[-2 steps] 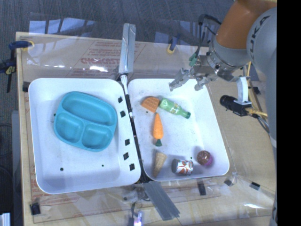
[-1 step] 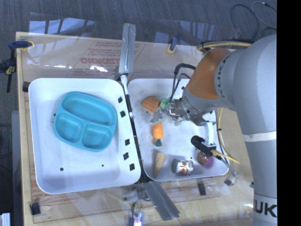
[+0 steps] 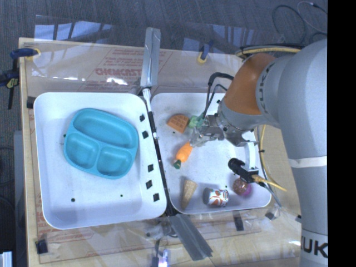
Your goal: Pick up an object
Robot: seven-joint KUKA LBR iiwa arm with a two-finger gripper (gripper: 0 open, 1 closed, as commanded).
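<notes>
Nothing is lifted yet: the gripper [image 3: 196,137] sits low at frame centre, just above the carrot [image 3: 182,153]. I cannot tell its state. Grasping and raising remain.

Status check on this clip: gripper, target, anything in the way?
Gripper low in right bin, nothing seen held. Carrot just below it, waffle just above. Cone and can apart, near front wall.

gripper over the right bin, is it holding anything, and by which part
Cannot be told: the two-finger gripper sits just above the orange toy carrot, its fingertips too blurred to judge.
</notes>
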